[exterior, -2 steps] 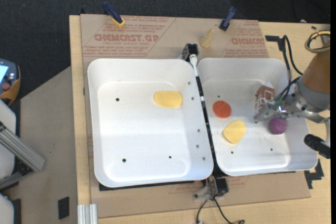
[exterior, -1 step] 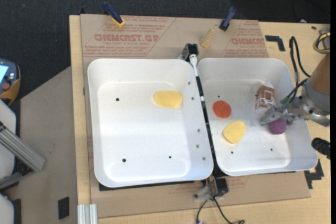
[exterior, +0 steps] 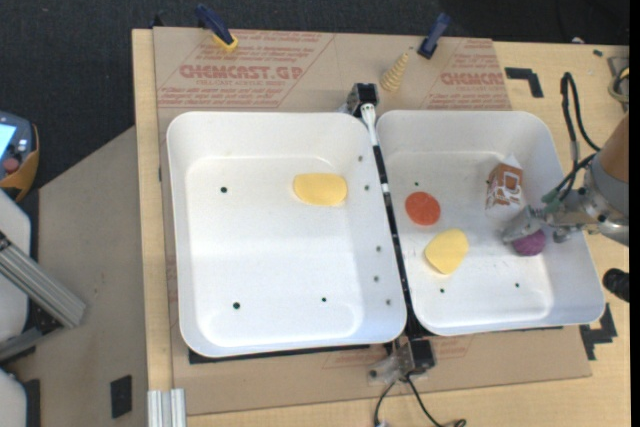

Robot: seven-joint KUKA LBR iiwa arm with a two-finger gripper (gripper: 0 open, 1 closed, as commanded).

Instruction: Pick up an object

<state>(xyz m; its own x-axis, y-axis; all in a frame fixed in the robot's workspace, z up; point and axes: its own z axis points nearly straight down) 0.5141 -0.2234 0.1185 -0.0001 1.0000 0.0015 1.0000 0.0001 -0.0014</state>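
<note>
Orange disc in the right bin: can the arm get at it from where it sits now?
Probably yes. The orange disc lies flat on the open floor of the right bin, apart from the yellow piece and the brown-and-white packet. The gripper sits by the purple thing, with bare floor between.

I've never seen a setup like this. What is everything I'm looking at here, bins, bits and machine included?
White bins: 2, side by side on the bench, left bin and right bin.
Yellow oval pieces: 2, one in the left bin, one in the right bin.
Red-orange disc: 1, right bin, above the yellow piece.
Small carton: 1, white and brown, right bin, upper right part.
Purple object: 1, right bin, right at the gripper's tip.
Clamps: 2, blue, on the board's far edge.
Cardboard sheet: 1, brown with red print, under the bins.
Gripper: 1, grey, reaching in from the right.
</note>
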